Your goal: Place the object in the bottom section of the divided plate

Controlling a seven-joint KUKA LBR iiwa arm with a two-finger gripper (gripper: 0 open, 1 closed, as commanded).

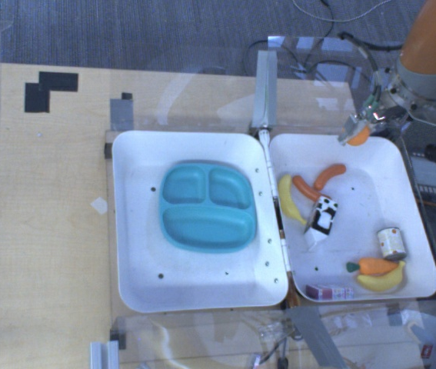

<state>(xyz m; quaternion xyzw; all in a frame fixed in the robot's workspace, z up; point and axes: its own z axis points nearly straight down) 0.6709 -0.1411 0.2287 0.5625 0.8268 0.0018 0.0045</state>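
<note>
**Jaws closed on an orange piece above the right bin's far edge**

Jaws are clamped on a small orange object (pixel 359 135), as far as I can read it: the piece sits right at the tip of the gripper (pixel 355 131), poking out toward the near side. I see it hanging over the far rim of the right bin (pixel 417 206), close to that bin's far right corner. I cannot tell what kind of object it is, it is too small.

From there, the blue divided plate (pixel 207 207) lies well apart to the left, flat in the middle of the left bin (pixel 133 267). Its big section faces the near side, with two smaller sections on the far side.

Inside the right bin I see a yellow banana (pixel 288 198) along the left wall, two orange-red sausages (pixel 316 183) crossing beside it, a black-and-white tube (pixel 321 220) just nearer, a small can (pixel 391 243) at the right, then a carrot (pixel 375 266) resting on another banana (pixel 383 280).
</note>
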